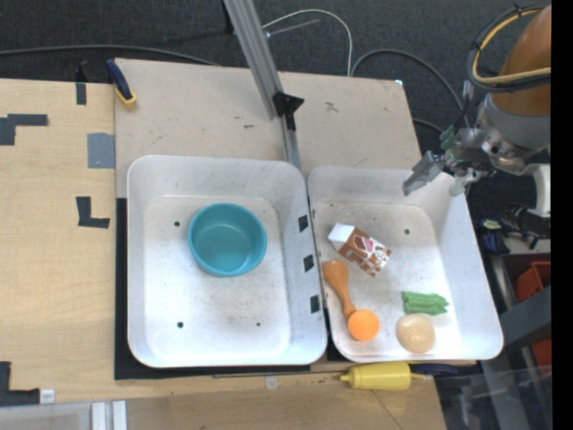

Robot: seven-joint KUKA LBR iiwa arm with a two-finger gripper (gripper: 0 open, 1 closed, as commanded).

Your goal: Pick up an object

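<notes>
Two white bins sit side by side; the right bin holds a small carton, with an orange maraca below it. Above the carton's upper right, the gripper hovers, its claw's spread too blurred to tell.

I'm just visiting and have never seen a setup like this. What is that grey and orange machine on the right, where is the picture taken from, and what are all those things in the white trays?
One camera fixed above the bench looks down at a slant. The machine is a robot arm reaching in from the right; its gripper is over the right bin's upper corner. Nothing can be seen held in it.

The left bin holds a teal bowl. The right bin holds a small brown and white carton, an orange toy with a ball end, a green piece and a pale round object. A yellow bottle lies on the bench just outside that bin.
</notes>
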